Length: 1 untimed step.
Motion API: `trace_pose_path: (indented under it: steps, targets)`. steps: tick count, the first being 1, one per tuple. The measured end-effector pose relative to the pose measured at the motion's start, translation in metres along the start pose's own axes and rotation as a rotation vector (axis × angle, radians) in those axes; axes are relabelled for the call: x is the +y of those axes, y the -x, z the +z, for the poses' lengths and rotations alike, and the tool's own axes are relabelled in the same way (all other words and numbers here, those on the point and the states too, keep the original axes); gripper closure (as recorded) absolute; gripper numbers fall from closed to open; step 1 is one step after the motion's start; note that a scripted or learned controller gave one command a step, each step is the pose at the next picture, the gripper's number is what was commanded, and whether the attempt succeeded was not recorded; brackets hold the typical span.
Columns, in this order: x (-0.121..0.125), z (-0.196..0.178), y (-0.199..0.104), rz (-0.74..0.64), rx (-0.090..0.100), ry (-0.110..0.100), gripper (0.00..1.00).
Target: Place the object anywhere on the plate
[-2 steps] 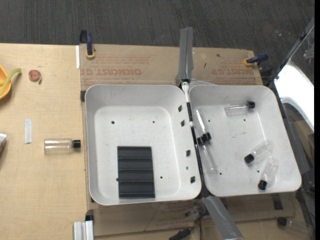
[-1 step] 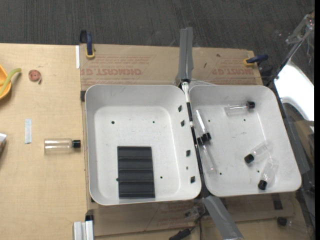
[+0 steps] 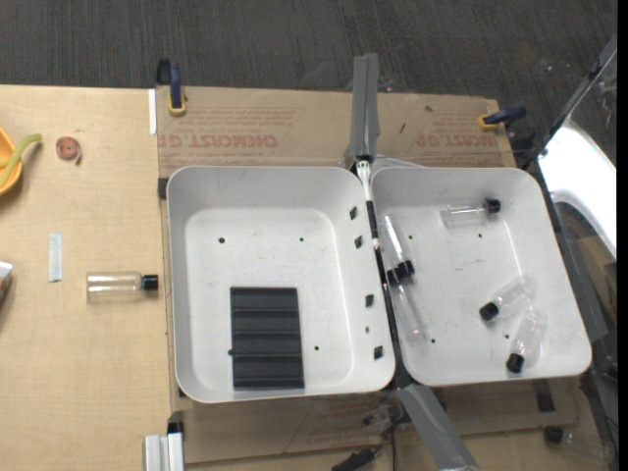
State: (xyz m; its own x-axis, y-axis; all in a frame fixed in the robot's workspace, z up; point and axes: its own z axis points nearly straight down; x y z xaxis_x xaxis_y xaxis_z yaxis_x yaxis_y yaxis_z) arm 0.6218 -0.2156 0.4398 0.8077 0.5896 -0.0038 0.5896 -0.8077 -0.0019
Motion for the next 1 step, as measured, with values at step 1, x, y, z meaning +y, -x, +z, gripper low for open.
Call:
trace_pose_path:
  steps: [1]
  targets:
    - [-0.0256,0.0,-0.0348,0.112,0.0,0.0,0.0]
